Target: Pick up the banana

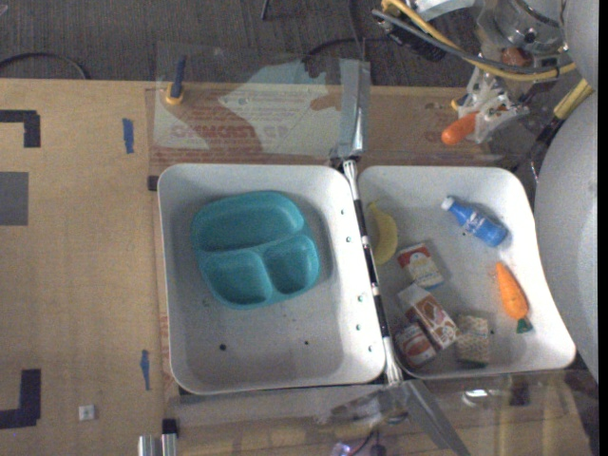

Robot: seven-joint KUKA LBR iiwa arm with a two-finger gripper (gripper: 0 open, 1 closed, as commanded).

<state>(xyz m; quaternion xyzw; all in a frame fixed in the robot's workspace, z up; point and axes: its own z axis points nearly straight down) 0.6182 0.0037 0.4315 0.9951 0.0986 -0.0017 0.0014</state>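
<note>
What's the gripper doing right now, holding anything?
Gripper: above the right bin's far edge; grip state cannot be told. Banana lies in that bin.

Banana: yellow, short and curved, lying flat on the floor of the right bin. Sits in that bin's upper left part, tight against the left wall, beside the divider between the two bins. Long axis running roughly up and down the view, following the wall, with the bulge of the curve turned right toward the bin's middle. Looks whole and unpeeled, a paler streak along its length. Apart from the small carton just below and to its right. Uncovered, with nothing resting on it and nothing gripping it.
</note>
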